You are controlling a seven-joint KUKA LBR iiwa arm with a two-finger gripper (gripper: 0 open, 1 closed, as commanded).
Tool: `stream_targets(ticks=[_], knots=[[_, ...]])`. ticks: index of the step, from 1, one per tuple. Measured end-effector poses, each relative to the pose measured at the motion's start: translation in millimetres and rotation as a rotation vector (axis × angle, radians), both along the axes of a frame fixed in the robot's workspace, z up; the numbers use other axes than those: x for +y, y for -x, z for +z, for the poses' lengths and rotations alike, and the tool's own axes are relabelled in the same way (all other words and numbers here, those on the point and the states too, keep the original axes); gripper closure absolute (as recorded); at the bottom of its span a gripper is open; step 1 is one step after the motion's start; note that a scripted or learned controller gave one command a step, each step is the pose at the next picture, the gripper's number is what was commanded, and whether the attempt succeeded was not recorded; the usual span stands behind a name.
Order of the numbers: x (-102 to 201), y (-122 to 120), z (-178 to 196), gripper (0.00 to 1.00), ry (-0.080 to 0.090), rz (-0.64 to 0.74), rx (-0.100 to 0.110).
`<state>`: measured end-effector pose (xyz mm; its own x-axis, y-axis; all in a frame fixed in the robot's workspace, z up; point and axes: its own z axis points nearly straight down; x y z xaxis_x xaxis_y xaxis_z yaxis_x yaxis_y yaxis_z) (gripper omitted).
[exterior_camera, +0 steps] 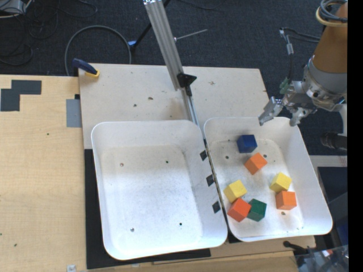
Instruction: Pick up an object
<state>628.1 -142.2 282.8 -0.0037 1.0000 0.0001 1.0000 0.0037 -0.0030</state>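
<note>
1. The gripper (pixel 282 114) is hanging over the far rim of the right bin (pixel 309 169), at that bin's upper right corner, with its two fingers spread apart and nothing between them.
2. The grey arm (pixel 329 61), with its orange band, is reaching in from the right edge of the camera view and is ending in the wrist just above the gripper.
3. A blue cube (pixel 247 143) is sitting in the far part of the right bin, nearest of all the blocks to the gripper but apart from it.
4. An orange cube (pixel 255 163) is lying just in front of the blue cube, close to it.
5. A yellow cube (pixel 235 190) is resting near the left wall of the right bin, and a second yellow cube (pixel 280 182) is sitting over toward the right wall.
6. A red-orange cube (pixel 239 209) is lying at the near left of the bin, touching a dark green cube (pixel 257 209) beside it.
7. Another orange cube (pixel 286 200) is sitting just in front of the right-hand yellow cube.
8. The left bin (pixel 113 135) is lying alongside, its wall touching the right bin's.
9. A slanted aluminium rail (pixel 167 44) is rising from between the bins toward the top of the view.
</note>
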Motion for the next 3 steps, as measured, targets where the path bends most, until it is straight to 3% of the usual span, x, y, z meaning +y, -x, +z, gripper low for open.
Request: stream_targets(ticks=[1, 2, 3], knots=[[17, 10, -194, 0.00, 0.001, -0.002, -0.003], [14, -11, -195, 0.00, -0.009, 0.003, 0.053], [-14, -6, -193, 0.00, 0.000, -0.005, 0.001]])
